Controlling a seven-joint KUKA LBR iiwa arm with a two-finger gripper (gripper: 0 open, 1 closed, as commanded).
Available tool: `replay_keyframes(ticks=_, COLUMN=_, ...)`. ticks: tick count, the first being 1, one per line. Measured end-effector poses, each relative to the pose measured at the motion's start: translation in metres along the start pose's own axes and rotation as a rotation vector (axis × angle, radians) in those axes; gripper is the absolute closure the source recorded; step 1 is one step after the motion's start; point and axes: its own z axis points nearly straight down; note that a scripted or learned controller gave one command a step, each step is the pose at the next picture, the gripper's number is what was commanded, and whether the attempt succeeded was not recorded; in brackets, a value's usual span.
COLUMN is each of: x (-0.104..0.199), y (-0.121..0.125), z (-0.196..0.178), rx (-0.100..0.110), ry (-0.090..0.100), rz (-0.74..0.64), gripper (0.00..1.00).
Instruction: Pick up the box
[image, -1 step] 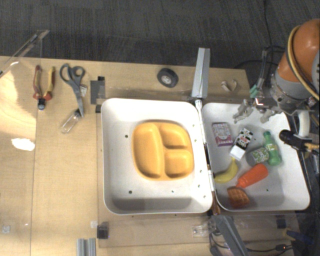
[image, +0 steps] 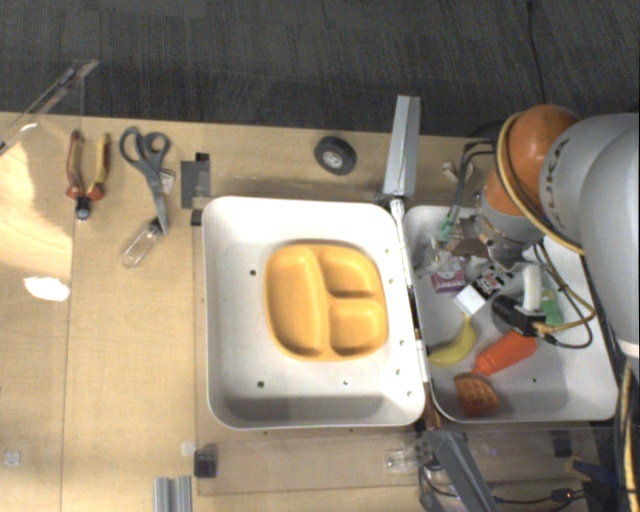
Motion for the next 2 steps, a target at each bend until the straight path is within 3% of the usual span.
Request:
replay_keyframes(ticks=1, x=0.001, y=0.002, z=-0.011, rx=-0.005, ry=0.001, rz=-0.002, gripper=1.0)
replay_keyframes(ticks=2, x=0.022, y=0.021, z=-0.132, rx=-0.001, ry=0.0, rz=-0.12, gripper=1.0)
